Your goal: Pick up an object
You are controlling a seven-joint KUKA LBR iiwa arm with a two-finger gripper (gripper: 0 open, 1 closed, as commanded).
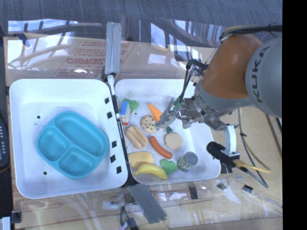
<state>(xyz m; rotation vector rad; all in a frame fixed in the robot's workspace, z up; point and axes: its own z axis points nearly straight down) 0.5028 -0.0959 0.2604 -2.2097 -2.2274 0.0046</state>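
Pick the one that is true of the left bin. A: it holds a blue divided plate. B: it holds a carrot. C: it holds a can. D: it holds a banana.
A: the blue plate with its three compartments lies in the left bin, while the banana, carrot and can all lie in the right bin.

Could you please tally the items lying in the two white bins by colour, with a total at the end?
Blue: 1, the divided plate in the left bin.
Orange or red: 2, carrot, sausage.
Yellow: 2, banana, yellow block.
Tan: 3, cookie, hot dog bun, round bun.
Green: 1, green piece.
Total: 9 that I can tell apart.
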